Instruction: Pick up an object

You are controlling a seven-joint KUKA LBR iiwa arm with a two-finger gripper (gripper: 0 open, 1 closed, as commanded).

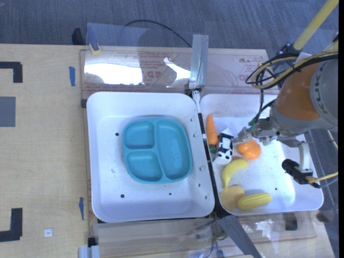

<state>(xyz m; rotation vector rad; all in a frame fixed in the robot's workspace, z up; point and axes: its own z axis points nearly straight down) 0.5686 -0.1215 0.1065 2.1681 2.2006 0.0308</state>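
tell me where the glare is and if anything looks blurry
Camera view: strong glare on the clear sheet behind the left bin; the blue divided plate and banana read sharp; the arm at right looks softer, and the gripper is hard to make out.

Light wood bench (37, 160) (blue tape bits), grey carpet floor (161, 4) beyond

Bright even light, glare on clear panel (134, 63)
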